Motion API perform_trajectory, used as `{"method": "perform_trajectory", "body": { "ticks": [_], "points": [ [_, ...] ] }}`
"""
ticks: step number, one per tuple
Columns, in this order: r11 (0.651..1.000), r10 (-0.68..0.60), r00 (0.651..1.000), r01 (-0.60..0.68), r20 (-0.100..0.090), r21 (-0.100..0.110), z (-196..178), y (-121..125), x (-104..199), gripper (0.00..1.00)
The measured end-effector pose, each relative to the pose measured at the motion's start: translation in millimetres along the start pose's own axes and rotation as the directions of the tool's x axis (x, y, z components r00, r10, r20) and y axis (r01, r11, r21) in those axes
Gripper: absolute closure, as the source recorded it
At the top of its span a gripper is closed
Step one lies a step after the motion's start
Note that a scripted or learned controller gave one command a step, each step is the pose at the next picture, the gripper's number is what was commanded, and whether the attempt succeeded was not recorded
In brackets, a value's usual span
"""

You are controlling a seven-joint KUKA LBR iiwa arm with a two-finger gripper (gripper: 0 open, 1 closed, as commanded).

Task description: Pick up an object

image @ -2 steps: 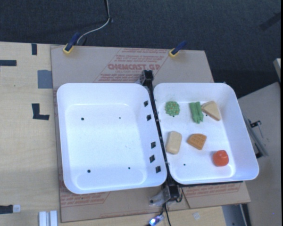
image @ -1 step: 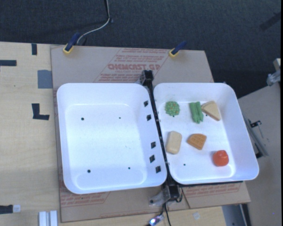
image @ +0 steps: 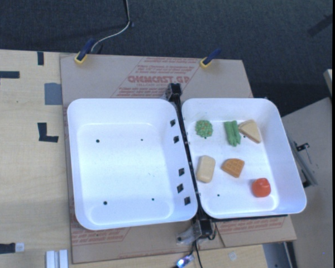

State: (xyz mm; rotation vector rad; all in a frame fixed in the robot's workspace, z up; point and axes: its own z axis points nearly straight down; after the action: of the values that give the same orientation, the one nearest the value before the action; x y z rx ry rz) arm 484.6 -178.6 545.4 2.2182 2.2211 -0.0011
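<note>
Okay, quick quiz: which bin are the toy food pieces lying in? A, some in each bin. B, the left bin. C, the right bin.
C: the green broccoli piece, the red piece and the rest all lie in the right bin.

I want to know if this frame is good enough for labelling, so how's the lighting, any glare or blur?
Camera view: lighting is even and soft, with faint shadows under the items in the right bin; the left bin looks bright white, its floor slightly washed out; the whole image is mildly soft, so the red item and the green round item lack fine detail; the dark floor at the top is underexposed.
</note>
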Motion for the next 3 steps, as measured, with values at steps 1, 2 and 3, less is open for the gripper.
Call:
{"method": "perform_trajectory", "body": {
  "ticks": [1, 2, 3],
  "points": [
    [1.0, 0.006, 1.0, -0.006, -0.004, 0.012, 106, -2, -47, 1.0],
    [1.0, 0.001, 1.0, -0.001, -0.006, 0.012, 209, 17, -43, 1.0],
    [1.0, -0.003, 1.0, 0.003, 0.002, -0.007, 140, 84, -43, 1.0]
  ]
}}
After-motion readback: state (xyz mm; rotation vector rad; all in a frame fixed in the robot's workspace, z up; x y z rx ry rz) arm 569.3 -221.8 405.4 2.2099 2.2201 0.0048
